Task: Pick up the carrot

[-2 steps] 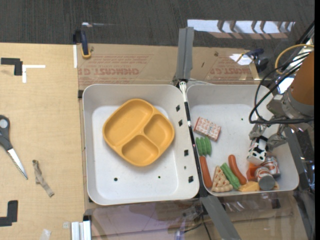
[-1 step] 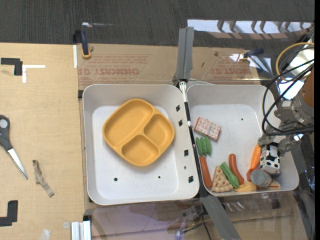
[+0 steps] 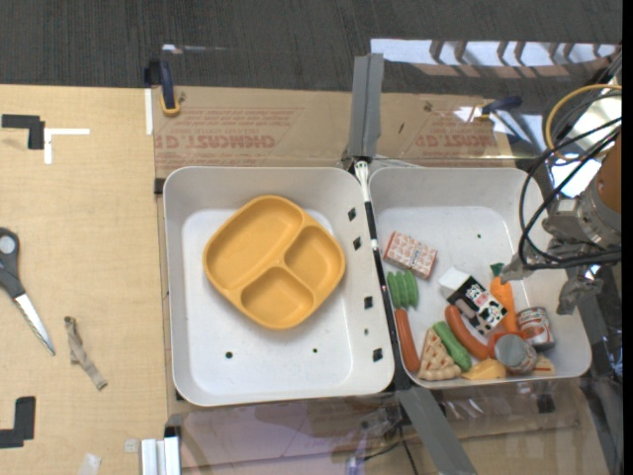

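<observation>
Two glossy white bins: left bin (image 3: 178,295) with rounded yellow three-part plate (image 3: 274,262); right bin (image 3: 465,226) with smooth tapered orange carrot (image 3: 503,293) against black-and-white box (image 3: 478,303), beside spread-open, empty gripper (image 3: 539,287). Mirrored print on cardboard (image 3: 257,132), unreadable.

The carrot (image 3: 503,294) is a small orange toy piece lying in the right-hand bin (image 3: 455,194), near its right wall. It rests tilted among the pile of play food, just beside the black-and-white carton (image 3: 477,302).
</observation>
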You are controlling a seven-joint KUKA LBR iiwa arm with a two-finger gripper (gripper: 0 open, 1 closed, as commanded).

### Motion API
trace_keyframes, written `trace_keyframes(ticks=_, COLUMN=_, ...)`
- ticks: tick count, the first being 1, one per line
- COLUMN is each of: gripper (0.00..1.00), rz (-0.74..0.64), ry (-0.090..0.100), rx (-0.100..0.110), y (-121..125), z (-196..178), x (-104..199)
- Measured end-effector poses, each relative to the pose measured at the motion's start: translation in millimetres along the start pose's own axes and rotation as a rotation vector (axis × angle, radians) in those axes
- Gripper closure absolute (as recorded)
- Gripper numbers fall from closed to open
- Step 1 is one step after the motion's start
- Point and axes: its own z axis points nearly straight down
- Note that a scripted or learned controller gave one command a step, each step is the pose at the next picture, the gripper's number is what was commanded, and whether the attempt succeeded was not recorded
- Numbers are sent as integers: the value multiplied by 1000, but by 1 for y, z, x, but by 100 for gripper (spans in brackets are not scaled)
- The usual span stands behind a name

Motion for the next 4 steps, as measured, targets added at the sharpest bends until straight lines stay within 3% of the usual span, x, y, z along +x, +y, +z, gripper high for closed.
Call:
trace_keyframes(ticks=1, gripper=0, rz=-2, ry=-4, rx=30, y=13, z=44, x=-2)
trace_keyframes(ticks=2, gripper=0, rz=-12, ry=7, rx=26, y=-15, z=56, x=-8)
trace_keyframes(ticks=3, gripper=0, rz=-56, ry=5, rx=22, y=-19, z=57, x=-12)
trace_keyframes(ticks=4, gripper=0, rz=-20, ry=0, rx=0, y=-11, z=76, x=-17)
